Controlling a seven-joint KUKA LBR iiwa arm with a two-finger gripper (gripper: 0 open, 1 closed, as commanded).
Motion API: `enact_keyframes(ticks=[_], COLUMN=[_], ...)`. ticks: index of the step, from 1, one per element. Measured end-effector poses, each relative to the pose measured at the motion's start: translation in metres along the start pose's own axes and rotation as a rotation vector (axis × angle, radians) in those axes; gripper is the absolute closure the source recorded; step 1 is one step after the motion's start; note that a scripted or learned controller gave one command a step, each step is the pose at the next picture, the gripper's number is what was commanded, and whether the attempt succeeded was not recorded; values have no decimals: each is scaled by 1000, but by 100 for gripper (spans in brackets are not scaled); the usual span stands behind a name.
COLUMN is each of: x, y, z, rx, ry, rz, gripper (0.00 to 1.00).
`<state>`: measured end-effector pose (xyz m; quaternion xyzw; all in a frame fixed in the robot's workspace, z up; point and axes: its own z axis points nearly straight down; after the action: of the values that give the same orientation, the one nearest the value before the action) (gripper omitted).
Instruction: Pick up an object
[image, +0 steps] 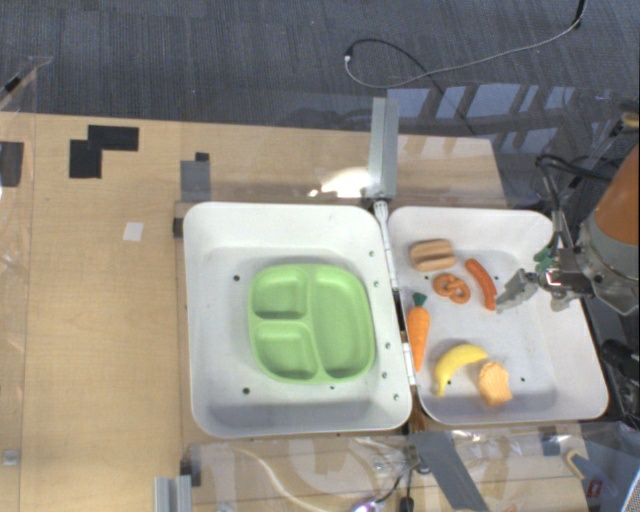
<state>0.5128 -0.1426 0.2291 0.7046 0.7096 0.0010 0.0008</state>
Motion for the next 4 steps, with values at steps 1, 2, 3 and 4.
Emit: enact_keyframes(ticks=[1,2,3,4], x=[-56,-37,-35,-34], y=[69,106,109,111], z=[67,141,128,115], rx=[0,-7,-14,-20], ry=[-1,-2,-1,-1], rz=[-31,29,25,21], gripper=[0,0,100,100])
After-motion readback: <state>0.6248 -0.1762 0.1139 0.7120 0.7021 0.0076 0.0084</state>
